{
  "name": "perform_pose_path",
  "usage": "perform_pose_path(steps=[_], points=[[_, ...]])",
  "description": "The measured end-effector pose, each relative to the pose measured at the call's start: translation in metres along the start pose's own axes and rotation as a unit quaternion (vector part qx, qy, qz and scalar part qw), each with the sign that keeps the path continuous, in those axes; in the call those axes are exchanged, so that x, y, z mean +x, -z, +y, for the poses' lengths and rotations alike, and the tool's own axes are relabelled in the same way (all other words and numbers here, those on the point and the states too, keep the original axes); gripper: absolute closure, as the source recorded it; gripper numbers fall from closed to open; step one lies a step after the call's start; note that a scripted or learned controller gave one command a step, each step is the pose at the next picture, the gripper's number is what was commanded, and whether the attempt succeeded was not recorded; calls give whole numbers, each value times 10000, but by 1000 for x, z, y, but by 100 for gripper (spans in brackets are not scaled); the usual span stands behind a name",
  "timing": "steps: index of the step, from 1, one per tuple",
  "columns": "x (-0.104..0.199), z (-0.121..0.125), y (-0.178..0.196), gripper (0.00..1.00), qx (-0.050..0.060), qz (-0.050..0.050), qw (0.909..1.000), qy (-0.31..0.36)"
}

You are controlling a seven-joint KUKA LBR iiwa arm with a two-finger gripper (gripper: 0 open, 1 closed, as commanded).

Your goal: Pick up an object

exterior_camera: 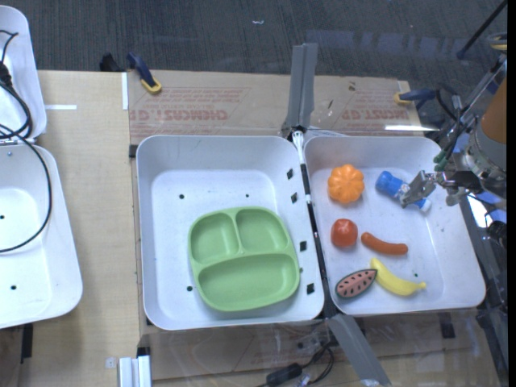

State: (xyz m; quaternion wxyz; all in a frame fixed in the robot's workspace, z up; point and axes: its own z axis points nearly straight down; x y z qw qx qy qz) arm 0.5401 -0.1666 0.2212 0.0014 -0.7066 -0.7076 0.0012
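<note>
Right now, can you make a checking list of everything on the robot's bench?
Surface: two shallow white bins; left bin, right bin.
Job's things: in the right bin, orange toy pumpkin, red tomato, orange sausage, yellow banana, watermelon slice, blue toy.
Clutter: green divided plate in the left bin.
Grippers: gripper beside the blue toy.
Cables: black cable, far left.
Surroundings: cardboard sheet.

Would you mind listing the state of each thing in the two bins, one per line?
Green plate: flat, nothing on it, left bin.
Pumpkin: upright, right bin.
Tomato: resting, untouched.
Sausage: lying flat.
Banana: lying flat.
Watermelon slice: lying beside the banana.
Blue object: lying next to the end effector.
</note>
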Motion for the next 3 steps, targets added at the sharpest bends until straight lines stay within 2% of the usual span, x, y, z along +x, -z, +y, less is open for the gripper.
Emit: perform_pose_path(steps=[1, 2, 3], points=[[42, -15, -128, 0, -3, 0, 10000, -44], [41, -15, -119, 100, 1, 1, 10000, -70], [84, -2, -30, 100, -8, -6, 9965, -841]])
